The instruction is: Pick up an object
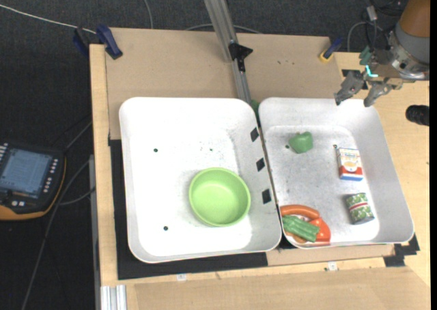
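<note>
Plywood bench bears white bins over dark carpet.

The table looks like matt, pale brown board; both white bins seem smooth plastic, lightly speckled; the green bowl has a soft plastic sheen; the slanted pole looks like brushed metal.

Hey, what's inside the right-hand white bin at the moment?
The right bin holds a small green lump, a little carton, a green can and an orange-and-green item at its near rim; what that item hides can't be seen.
</note>
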Tool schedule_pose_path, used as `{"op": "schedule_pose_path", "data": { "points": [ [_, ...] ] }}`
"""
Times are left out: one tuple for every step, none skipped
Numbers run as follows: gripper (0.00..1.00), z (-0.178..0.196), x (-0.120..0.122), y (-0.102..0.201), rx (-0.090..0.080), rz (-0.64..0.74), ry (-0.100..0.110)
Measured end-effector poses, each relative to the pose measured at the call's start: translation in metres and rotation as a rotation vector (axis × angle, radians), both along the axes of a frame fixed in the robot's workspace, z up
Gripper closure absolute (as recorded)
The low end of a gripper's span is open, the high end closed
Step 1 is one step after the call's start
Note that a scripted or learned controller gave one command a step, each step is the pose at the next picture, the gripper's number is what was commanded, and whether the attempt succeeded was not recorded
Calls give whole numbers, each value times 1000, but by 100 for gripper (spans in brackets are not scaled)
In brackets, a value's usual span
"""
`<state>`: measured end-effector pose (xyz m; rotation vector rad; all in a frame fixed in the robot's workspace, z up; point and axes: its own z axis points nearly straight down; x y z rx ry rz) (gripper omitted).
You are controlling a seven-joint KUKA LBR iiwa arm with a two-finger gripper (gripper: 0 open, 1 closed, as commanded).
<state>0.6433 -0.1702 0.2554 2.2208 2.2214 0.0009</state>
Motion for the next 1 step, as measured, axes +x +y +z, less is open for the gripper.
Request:
{"op": "schedule_pose_path", "data": {
  "points": [
    [0, 0, 0, 0, 0, 0, 0]
  ]
}}
